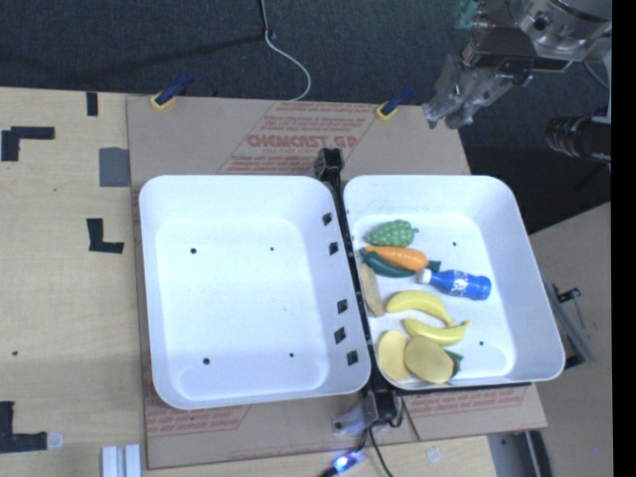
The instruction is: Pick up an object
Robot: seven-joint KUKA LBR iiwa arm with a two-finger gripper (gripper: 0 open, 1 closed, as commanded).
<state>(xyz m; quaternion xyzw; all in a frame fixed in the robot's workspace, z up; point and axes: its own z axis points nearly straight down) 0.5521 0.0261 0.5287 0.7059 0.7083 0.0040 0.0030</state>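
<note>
The right bin (497, 217) holds a green bumpy fruit (392, 235), an orange carrot (399, 258), a blue bottle (459, 284), a yellow banana (429, 308), a second small banana (437, 332), a yellow wedge-shaped fruit (427, 360) with a pale slice (392, 354) beside it, and a tan stick (371, 292) along the bin's left wall. My gripper (454, 107) hangs high above the bench, beyond the right bin's far edge, well apart from all the objects. Nothing is visible between its fingers.
The left bin (159, 266) stands beside the right one, joined at a black clipped divider (343, 276). Both rest on a cardboard sheet (288, 137) on the wooden bench. A white cable (283, 53) runs down from the back.
</note>
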